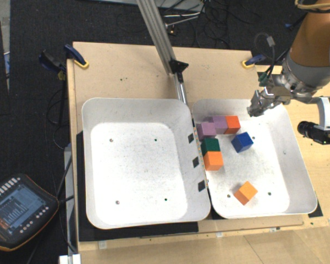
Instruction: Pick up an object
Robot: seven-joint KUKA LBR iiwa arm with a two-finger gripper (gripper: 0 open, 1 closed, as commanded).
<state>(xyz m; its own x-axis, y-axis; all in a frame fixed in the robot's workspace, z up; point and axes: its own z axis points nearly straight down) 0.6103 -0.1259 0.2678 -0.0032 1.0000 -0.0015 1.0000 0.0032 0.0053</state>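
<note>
The grey arm with its orange upper section (313, 34) comes in from the right, and its dark two-finger gripper (254, 110) hangs over the far edge of the right-hand shallow white bin (297, 164); nothing sits between the fingers, and from here I cannot tell whether they are spread or closed. All the blocks lie in that right bin: a pale purple block (208, 128) and a second purple block (219, 124) sit touching near the bin's left wall, with a small orange-red cube (232, 124) pressed against them; a blue cube (242, 142) lies just beside that cluster, tilted, nearest the gripper yet apart from it; a dark green cube (210, 144) touches an orange cube (213, 160) in front of it; a lighter orange cube (245, 192) sits alone, well apart, toward the near edge; the left-hand shallow white bin (137, 158) lies alongside, touching the right one; a handheld control pendant (16, 210) rests on the dark floor at the near left.
</note>
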